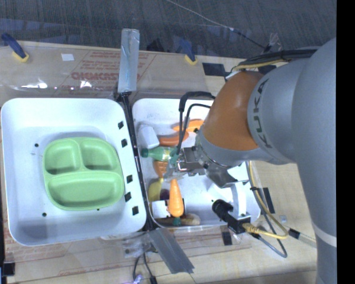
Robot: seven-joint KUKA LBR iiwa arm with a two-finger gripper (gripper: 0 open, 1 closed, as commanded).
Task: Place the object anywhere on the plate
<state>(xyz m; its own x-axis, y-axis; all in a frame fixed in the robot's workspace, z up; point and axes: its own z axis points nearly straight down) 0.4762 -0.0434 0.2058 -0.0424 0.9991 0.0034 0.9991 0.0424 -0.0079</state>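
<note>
Two white bins [15, 129]: arm [266, 117] bends low over the right one's toys, tool [178, 160] state unclear.

bench [47, 70] — two white bins side by side | left bin [12, 158] | right bin [151, 106]

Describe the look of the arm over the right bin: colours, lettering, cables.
The arm is bulky, rounded and grey, with a broad orange band above the wrist. Dark letters reading KUKA run along the grey shell beside the band. A black cable loops out above the band, and yellow and black cables trail below the wrist. The wrist end carries silver-grey metal hardware, with a black fitting lower down.
</note>
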